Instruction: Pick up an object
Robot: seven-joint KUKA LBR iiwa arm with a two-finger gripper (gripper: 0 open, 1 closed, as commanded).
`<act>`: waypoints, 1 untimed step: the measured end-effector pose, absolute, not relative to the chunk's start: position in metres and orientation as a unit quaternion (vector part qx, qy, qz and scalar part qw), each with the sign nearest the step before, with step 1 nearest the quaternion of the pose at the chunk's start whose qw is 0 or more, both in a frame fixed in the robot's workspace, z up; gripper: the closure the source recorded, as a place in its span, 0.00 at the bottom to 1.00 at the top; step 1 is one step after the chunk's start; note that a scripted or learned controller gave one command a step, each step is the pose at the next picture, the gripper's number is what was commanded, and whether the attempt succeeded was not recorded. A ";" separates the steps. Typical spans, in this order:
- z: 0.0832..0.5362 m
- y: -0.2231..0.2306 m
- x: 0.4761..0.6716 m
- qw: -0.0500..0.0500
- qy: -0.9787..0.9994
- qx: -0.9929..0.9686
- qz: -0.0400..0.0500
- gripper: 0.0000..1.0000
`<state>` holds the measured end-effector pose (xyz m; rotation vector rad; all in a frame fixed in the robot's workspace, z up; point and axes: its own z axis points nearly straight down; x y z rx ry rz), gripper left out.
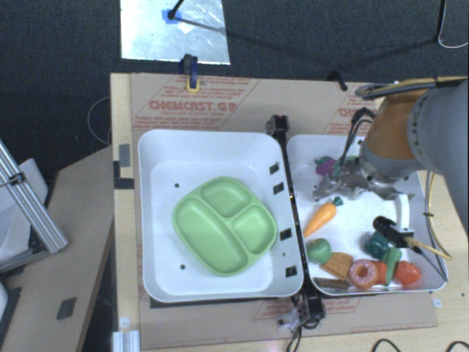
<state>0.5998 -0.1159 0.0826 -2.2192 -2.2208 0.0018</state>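
Note:
Toy foods lie in the right bin [419, 196]. An orange carrot [320, 218] with a green top lies on a slant near the bin's left wall. A purple piece [325, 166] sits near the far left corner. Along the front lie a green round piece [319, 251], a tan waffle-like piece [338, 264], a pink donut [363, 273], a red-orange piece [406, 273] and a dark green piece [381, 245]. My gripper [335, 185] is low in the bin, just above the carrot's top and beside the purple piece. The wrist hides what lies under it.
The left bin [157, 196] holds a light green divided plate [223, 226]. A black divider with clips [287, 196] runs between the bins. The arm [410, 130] covers the right bin's far right part. Cables [421, 248] trail over its right side.

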 end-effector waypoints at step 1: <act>0.096 -0.116 0.602 -0.002 -0.707 -0.707 -0.001 1.00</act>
